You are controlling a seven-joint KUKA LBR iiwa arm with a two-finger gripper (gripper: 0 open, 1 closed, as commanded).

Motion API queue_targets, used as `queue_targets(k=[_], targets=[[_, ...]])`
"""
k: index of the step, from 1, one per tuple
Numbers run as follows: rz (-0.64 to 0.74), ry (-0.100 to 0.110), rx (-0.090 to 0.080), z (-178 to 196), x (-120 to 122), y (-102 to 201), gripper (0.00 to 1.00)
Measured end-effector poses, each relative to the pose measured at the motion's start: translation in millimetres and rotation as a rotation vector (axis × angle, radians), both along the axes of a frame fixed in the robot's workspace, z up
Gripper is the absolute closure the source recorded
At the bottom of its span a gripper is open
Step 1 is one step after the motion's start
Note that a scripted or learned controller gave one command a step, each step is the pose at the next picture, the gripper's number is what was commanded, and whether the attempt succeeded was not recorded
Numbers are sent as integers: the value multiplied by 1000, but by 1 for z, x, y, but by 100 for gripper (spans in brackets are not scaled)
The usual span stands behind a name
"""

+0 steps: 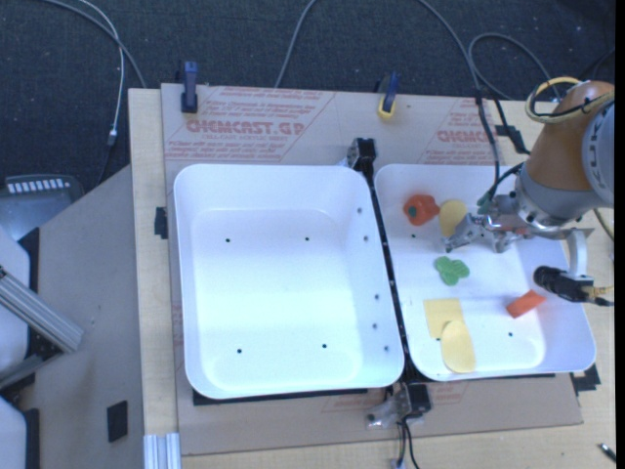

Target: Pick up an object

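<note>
Nothing picked yet, by the look of it: all pieces lie on the floor of the right bin (576, 345). Nearest: a yellow oval (458, 347) touching a yellow square (441, 314). Then an orange block (525, 304), then a green piece (451, 270). Farther back a yellow lump (452, 215) beside a red-orange piece (421, 209). The gripper (467, 239) hangs low between the yellow lump and the green piece; whether it is released or clenched I cannot tell, and nothing is visibly in it. Left bin (195, 291) bare. Grasp and lift remain. Far: board (293, 115) printed "CHEMCAST GP", partly legible.
</note>
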State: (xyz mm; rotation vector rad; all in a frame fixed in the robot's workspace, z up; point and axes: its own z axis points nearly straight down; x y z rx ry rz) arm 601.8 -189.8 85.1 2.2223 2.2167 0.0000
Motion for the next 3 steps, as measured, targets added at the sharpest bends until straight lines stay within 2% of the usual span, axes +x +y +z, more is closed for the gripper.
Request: queue_targets(k=[1,2,3], targets=[[6,2,3,0,-16,48,0],[4,2,3,0,-58,81,0],[1,3,1,-1,35,30,0]])
